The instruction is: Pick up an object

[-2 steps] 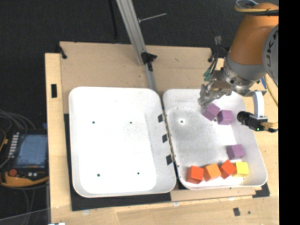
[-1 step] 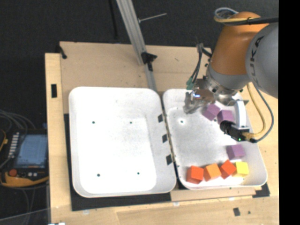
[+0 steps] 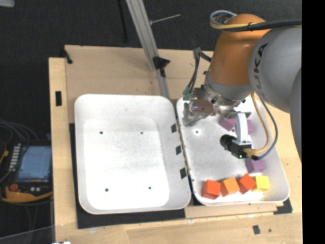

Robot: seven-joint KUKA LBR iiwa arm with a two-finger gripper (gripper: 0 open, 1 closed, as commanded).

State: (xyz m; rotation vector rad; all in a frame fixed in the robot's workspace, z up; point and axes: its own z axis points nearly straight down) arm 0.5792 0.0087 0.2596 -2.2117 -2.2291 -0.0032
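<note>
Hand (image 3: pixel 194 111) over right bin (image 3: pixel 205 136), grip state unclear; orange blocks (image 3: pixel 228 186) lie well apart

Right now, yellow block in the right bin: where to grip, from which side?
The yellow block sits at the right end of the row along the right bin's near wall, an orange-red block tight against its left. Probably best to come straight down and pinch its near and far faces; the left face is blocked, and the bin's corner crowds the right.
</note>
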